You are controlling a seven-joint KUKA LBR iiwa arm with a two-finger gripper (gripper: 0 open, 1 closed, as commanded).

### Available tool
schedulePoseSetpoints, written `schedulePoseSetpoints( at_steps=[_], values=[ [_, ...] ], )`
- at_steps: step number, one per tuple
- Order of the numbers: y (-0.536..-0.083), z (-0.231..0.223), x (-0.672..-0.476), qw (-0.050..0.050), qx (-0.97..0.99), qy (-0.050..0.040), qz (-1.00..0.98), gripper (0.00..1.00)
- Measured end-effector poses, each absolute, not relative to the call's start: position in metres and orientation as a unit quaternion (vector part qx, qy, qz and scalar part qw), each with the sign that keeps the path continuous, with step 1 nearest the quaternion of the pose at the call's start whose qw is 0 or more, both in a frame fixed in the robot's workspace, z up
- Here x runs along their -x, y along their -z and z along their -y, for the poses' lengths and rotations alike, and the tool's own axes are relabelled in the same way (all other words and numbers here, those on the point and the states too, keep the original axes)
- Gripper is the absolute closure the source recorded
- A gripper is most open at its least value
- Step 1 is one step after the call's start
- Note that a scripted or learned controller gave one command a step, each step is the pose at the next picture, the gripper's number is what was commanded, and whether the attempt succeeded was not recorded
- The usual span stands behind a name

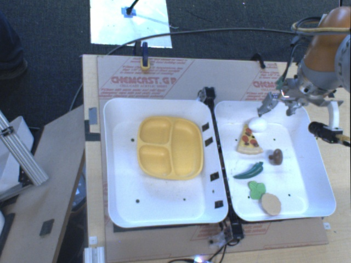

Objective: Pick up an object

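Gripper [279, 104] on the grey arm hangs over the far edge of the right white bin [321, 174], fingers spread apart with nothing between them. Nearest candidate, a small white rounded object [258, 125], lies just below and left of the fingertips, touching the crust end of a toy pizza slice [249, 139]. Risk, in my judgement: the smooth round piece could roll from closing fingers, or the slice be nudged or caught with it.

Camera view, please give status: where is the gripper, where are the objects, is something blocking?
Gripper above right bin far edge, holding nothing. White egg and pizza slice nearest below it. Path clear.
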State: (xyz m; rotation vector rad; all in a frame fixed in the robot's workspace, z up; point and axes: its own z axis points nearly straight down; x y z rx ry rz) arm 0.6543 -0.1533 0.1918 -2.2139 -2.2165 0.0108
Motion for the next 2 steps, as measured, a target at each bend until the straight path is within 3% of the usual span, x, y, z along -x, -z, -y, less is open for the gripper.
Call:
schedulePoseSetpoints(
  at_steps=[1, 2],
  values=[
    [-0.2, 0.153, -0.657, -0.001, 0.706, 0.0004, 0.708, 0.0],
    [-0.145, 0.15, -0.667, 0.0, 0.705, -0.0005, 0.71, 0.0]
  ],
)
